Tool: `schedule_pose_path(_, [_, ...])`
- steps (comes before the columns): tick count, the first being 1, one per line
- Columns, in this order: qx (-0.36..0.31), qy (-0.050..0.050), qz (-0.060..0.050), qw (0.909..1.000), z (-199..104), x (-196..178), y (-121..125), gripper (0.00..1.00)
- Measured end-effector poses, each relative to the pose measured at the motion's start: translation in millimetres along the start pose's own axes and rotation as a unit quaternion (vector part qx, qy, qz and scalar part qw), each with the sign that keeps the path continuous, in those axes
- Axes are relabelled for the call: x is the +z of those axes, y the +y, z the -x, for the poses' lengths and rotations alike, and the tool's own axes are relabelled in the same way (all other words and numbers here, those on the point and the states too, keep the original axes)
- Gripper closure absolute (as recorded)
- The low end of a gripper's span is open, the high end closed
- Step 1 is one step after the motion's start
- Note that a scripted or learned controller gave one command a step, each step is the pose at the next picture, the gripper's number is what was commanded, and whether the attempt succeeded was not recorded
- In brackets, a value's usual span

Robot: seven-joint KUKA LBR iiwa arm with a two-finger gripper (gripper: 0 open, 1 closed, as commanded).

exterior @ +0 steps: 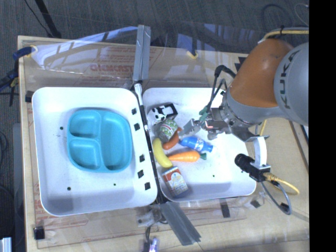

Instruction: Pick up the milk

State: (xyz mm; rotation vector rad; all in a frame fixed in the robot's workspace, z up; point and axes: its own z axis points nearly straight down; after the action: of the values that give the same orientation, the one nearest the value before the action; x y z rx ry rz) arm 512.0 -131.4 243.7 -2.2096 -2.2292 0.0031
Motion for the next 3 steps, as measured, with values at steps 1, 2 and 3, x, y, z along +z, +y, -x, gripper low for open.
schedule_pose_path(1, [-0.158,-0.001,0.002,0.9875,28,142,19,0.00])
schedule_pose_path(2, [-0.160,-0.011,0.013,0.9869,-11,140,69,0.00])
schedule_pose_path(3, [-0.164,-0.011,0.013,0.9863,-12,129,69,1.00])
